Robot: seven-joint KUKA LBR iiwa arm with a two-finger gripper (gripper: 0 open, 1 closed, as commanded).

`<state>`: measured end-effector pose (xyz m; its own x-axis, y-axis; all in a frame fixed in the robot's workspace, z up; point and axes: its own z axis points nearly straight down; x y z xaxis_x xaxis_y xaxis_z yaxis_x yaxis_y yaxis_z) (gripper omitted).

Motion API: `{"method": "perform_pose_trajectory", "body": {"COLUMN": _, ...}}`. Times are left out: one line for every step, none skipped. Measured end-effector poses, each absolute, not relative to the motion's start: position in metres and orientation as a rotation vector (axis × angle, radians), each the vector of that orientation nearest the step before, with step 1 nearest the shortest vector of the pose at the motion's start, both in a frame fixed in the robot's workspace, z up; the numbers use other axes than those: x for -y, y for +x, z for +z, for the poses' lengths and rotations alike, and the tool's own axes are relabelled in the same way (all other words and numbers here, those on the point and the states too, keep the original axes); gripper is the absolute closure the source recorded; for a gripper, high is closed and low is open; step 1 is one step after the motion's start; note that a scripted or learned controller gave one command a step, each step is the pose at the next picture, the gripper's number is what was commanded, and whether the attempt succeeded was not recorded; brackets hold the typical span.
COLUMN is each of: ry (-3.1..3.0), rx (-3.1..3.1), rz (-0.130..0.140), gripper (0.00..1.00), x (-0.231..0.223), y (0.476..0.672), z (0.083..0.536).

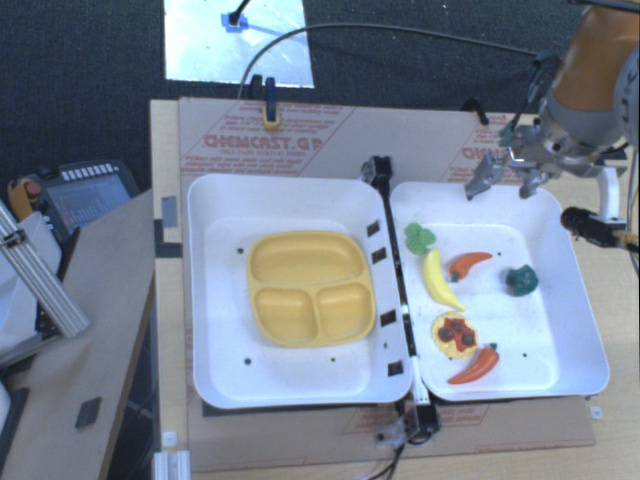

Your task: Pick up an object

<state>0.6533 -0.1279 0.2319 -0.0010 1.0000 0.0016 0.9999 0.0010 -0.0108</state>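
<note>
The right bin point(560, 368) holds a light green broccoli piece point(419, 237), a yellow banana point(439, 279), an orange carrot-like piece point(469, 263), a dark green broccoli point(521, 280), a small round pizza point(455, 334) and a red-orange chili pepper point(475, 364). My gripper point(505, 184) hangs above the bin's far edge, its two fingers spread apart and nothing between them. It is well above and behind the toys.
The left bin point(215, 268) holds a yellow three-compartment tray point(307, 286). A black divider with clips point(390, 268) runs between the bins. Cardboard lies under both bins. A control pendant point(85, 196) and an aluminium bar point(40, 273) sit at the left.
</note>
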Motion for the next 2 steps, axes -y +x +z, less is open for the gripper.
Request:
{"method": "perform_pose_trajectory", "body": {"ry": -2.219, "rx": 2.226, "rz": -0.002, "gripper": 0.00, "x": 0.128, "y": 0.656, "z": 0.240}}
{"method": "perform_pose_trajectory", "body": {"ry": -2.218, "rx": 2.224, "rz": 0.001, "gripper": 0.00, "x": 0.124, "y": 0.653, "z": 0.198}}
